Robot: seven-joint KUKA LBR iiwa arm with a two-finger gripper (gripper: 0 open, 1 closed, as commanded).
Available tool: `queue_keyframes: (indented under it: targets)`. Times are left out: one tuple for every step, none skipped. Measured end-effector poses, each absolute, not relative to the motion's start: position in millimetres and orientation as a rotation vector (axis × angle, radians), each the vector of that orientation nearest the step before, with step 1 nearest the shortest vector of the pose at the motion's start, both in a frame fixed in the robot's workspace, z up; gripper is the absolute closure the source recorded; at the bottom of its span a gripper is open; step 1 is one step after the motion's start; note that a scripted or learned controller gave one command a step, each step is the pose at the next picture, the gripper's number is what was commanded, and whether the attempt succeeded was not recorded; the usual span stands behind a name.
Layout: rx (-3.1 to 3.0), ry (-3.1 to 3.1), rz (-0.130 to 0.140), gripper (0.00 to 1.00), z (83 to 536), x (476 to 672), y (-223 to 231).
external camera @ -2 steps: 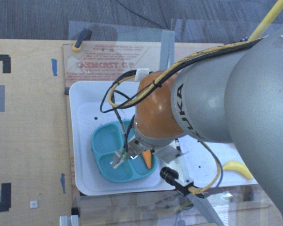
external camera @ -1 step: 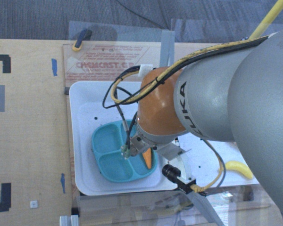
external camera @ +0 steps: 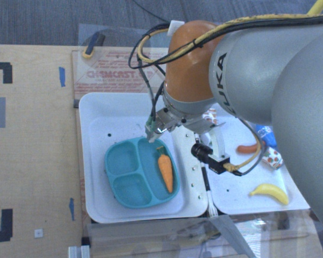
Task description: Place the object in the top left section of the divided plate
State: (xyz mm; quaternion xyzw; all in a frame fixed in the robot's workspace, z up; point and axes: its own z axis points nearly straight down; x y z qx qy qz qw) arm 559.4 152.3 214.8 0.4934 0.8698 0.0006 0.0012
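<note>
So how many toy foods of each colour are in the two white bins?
Orange: 2, the orange plastic carrot on the teal divided plate and the orange-red sausage toy
Yellow: 1, the yellow plastic banana
Total: 3
A blue item and a speckled item are partly hidden, not counted.

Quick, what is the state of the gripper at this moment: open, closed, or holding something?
Gripper: cannot be told. It sits at the top edge of the blue divided plate, near the carrot's leafy end.
</note>
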Motion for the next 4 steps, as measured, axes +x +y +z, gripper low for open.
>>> queue_keyframes:
  targets:
    - [1.546,2.728,0.005,1.0,225.2,560.5,152.5]
    - [1.445,2.756,0.053,1.0,116.1,514.1,185.2]
    - [1.247,2.882,0.003,1.0,181.4,479.1,210.8]
    - [1.22,2.897,0.005,1.0,115.4,479.4,189.7]
